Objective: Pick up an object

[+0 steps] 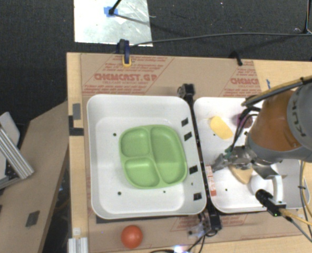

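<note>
My gripper [227,160] is low inside the right bin [224,200], near its left wall, with the grey and orange arm [282,128] covering much of the bin behind it. A pale yellow object [220,127] lies in the bin's far left part, just above the gripper. A tan object [241,175] lies right beside the gripper's lower edge, partly hidden by the wrist. A small purple thing [245,119] peeks out at the arm's edge. I cannot see any object held in the gripper.
The left bin [100,141] holds a green divided plate [152,156] in its middle. A red ball [132,236] sits on the bench in front of the left bin. A black divider [195,141] with clips runs between the bins.
</note>
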{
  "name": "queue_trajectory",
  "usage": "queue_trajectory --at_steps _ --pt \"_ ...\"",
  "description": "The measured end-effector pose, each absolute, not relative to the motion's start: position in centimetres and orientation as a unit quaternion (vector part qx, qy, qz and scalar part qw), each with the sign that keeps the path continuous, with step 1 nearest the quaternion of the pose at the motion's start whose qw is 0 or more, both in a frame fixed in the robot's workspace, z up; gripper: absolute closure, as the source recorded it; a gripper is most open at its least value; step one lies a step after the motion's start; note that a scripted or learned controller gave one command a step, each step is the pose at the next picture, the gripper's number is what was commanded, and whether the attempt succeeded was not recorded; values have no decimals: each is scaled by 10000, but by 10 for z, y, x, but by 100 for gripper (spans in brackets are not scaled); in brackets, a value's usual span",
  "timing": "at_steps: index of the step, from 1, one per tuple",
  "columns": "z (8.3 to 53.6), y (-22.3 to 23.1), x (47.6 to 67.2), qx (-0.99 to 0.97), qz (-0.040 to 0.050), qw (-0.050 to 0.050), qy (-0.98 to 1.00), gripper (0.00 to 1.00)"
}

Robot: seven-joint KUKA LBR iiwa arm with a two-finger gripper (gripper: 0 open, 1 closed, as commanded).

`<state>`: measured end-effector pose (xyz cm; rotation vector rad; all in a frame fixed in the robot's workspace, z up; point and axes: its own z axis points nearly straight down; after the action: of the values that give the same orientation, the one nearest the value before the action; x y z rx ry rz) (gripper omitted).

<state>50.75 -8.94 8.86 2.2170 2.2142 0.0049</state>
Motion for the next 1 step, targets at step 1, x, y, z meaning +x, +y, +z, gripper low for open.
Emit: queue_trajectory --at_steps 1 --pt "101 -92 510 7079 37 105 7062 100"
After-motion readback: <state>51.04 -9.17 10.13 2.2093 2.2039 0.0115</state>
